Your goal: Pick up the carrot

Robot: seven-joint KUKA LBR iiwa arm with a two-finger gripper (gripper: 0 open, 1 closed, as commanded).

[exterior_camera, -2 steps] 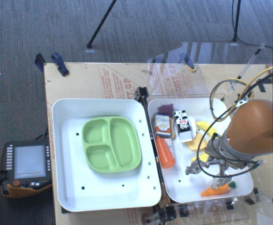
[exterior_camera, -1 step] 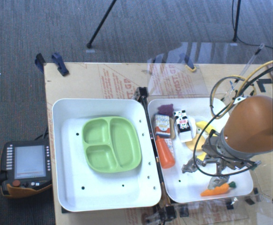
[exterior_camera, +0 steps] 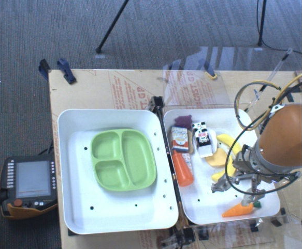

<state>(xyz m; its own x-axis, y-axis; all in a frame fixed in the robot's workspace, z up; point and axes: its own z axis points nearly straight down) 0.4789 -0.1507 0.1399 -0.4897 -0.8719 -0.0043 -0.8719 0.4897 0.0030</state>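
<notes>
The carrot (exterior_camera: 238, 210) is small and orange with a green top. It lies flat near the front right corner of the right bin (exterior_camera: 205, 216), its green end pointing right. My gripper (exterior_camera: 236, 192) hangs just above and behind the carrot, under the arm's orange band (exterior_camera: 284, 134). Its two fingers are spread apart, one fingertip (exterior_camera: 217, 187) to the left and the other close to the carrot's green end. Nothing is between them.
The right bin also holds an orange bottle (exterior_camera: 182, 170), a snack packet (exterior_camera: 180, 138), a purple item (exterior_camera: 183, 121), a black-and-white carton (exterior_camera: 202, 137), a banana (exterior_camera: 226, 139) and a yellow wedge (exterior_camera: 217, 158). A green divided plate (exterior_camera: 124, 158) sits in the left bin (exterior_camera: 73, 139).
</notes>
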